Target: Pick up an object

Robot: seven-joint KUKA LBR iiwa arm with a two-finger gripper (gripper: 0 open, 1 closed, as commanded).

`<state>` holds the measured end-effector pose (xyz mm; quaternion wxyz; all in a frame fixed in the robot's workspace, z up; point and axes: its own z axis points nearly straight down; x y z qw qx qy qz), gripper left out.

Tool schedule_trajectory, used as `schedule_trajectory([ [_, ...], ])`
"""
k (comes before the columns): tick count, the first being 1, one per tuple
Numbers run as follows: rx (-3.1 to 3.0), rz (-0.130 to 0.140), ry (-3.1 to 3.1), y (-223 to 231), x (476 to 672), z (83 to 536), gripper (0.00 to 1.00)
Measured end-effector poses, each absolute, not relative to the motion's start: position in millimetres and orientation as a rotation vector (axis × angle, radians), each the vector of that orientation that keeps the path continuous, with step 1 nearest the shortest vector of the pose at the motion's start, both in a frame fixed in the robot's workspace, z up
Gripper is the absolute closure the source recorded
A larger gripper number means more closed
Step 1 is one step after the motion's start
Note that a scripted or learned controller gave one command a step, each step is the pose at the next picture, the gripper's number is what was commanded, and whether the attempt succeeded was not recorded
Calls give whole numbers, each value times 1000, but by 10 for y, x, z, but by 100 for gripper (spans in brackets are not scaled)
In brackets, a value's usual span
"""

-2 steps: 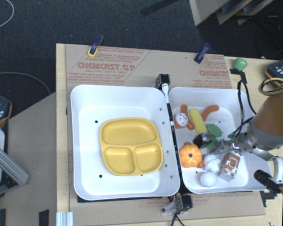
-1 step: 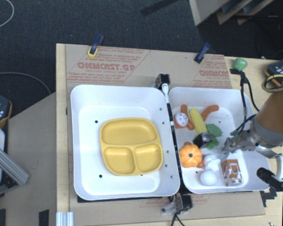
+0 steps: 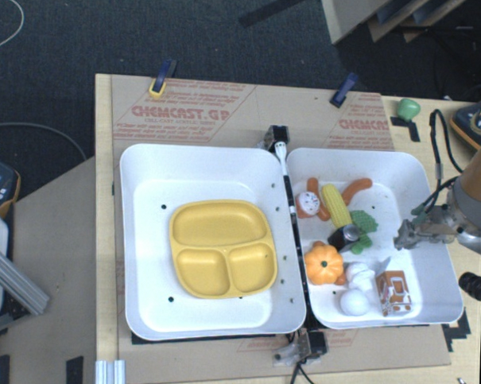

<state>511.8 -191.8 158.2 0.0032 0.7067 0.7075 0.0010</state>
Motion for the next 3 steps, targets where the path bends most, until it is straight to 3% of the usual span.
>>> schedule_trajectory([
  [1, 2215, 4, 2216, -2020, 5124, 2072, 100],
  [2, 2217, 2, 2219, -2024, 5135, 2262, 100],
  [3, 2219, 0, 2227, -1536, 5041, 2245, 100],
])
